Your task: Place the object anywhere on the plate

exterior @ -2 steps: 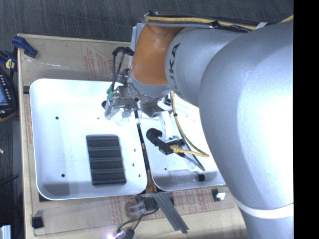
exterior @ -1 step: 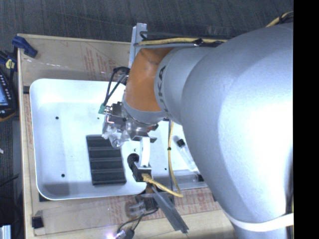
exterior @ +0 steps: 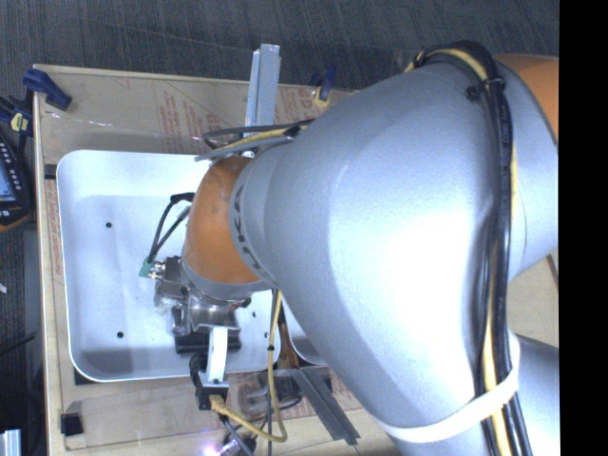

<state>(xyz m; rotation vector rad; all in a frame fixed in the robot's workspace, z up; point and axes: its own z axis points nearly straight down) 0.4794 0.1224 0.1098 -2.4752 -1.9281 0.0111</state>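
Object: position not established. I cannot tell where it lies, since my own arm (exterior: 399, 245) covers most of the bench (exterior: 142, 112).

Plate: location likewise cannot be told.

Handling: weight, stiffness and surface cannot be assessed. My judgement is to treat the object as light, possibly slippery and possibly fragile. I would take hold across its narrowest firm section, low and centred, and squeeze gently.

Claw (exterior: 185, 304): low over the near part of the white bin (exterior: 81, 255), under the orange wrist band. Whether it is released, clenched or grasping anything I cannot tell.

Bin floor: the bare part shows two small dark specks (exterior: 109, 224), well apart. Neither reads as a graspable item.
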